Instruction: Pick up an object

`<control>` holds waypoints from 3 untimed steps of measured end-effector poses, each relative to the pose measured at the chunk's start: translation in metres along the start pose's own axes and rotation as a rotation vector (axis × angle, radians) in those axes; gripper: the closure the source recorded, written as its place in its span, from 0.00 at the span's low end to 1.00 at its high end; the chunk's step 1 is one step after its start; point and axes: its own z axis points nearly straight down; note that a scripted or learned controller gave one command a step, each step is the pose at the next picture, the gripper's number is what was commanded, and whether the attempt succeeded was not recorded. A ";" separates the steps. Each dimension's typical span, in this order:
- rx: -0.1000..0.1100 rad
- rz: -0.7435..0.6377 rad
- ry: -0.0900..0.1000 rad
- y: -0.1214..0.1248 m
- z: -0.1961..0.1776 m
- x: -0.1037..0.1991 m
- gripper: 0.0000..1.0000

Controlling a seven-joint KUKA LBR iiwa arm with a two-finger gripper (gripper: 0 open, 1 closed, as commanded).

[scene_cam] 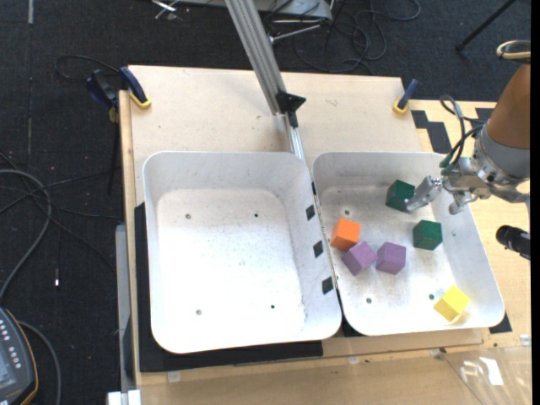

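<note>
The scene is being lit evenly and brightly from above, and only short, soft shadows are being cast. Both white bins (228, 251) are being rendered slightly washed out, while the dark floor (59, 24) is being left dim and faintly grainy.

A robotics lab: clamped bench board (211, 116), floor cables (34, 184), aluminium camera mast (253, 40).

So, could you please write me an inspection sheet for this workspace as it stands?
Surface: wooden bench bearing two white bins; left bin speckled.
Job's things: right bin holds two green cubes, an orange cube, two purple cubes and a yellow cube.
Clutter: nothing seen.
Hand: hand beside the upper green cube; grip cannot be judged.
Cables: loose cables on the floor.
Surroundings: dark carpet, slanted metal pole, yellow clamps at the bench corners.
</note>
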 end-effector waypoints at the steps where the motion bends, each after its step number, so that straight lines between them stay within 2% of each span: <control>1: -0.005 0.000 -0.001 -0.001 0.082 -0.019 0.00; 2: -0.006 -0.002 -0.001 0.065 0.104 -0.027 0.00; 3: -0.003 -0.002 -0.003 0.063 0.093 -0.027 1.00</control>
